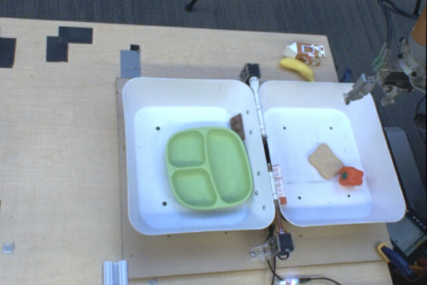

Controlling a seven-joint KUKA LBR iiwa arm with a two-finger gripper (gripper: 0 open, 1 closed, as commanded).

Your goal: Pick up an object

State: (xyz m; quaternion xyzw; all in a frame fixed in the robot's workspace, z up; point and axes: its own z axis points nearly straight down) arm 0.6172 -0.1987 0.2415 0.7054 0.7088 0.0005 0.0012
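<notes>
You have two white bins side by side: the left bin (143,143) and the right bin (373,163). In the right bin, the toast (325,161) lies at about 4 o'clock from the bin's middle, and the orange toy (351,176) touches it at its 4 o'clock side. Both sit near the bin's right wall; the floor to their 9 and 12 o'clock is bare, so you have open room there.

In the left bin, the green tray (209,168) fills most of the floor, its right edge close to the wall shared with the other bin. A small brown piece (236,122) sits at the tray's 1 o'clock corner, against that wall.

The gripper (373,85) hangs at the right bin's 1 o'clock corner, over the rim and well apart from the toast. Its two fingers look spread, with nothing between them.

Outside the bins, a banana (296,67) and a small carton (307,51) lie on the bench (60,143) at 12 o'clock from the right bin.
</notes>
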